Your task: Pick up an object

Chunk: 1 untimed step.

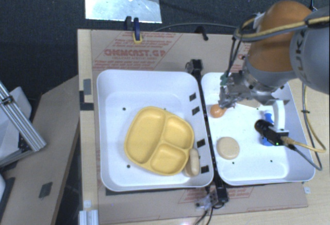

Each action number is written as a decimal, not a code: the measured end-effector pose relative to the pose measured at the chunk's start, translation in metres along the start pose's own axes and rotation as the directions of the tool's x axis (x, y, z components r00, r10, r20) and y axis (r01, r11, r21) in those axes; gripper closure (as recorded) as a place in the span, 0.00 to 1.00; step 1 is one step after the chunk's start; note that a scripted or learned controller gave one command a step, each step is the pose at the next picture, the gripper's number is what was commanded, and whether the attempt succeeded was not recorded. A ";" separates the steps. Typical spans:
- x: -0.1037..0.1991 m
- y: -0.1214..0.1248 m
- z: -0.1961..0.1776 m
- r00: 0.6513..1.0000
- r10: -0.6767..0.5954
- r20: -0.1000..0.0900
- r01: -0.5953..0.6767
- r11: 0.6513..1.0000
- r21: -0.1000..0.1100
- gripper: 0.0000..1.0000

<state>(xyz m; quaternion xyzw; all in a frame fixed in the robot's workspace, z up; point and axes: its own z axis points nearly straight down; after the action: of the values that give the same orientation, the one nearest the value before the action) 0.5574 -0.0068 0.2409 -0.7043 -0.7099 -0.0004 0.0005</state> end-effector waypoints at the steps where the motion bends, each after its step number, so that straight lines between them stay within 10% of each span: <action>1: 0.053 -0.020 -0.004 1.000 -0.001 -0.001 0.001 1.000 0.000 1.00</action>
<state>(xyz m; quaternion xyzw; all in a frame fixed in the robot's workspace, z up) 0.5365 0.0455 0.2452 -0.7039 -0.7103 -0.0006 0.0008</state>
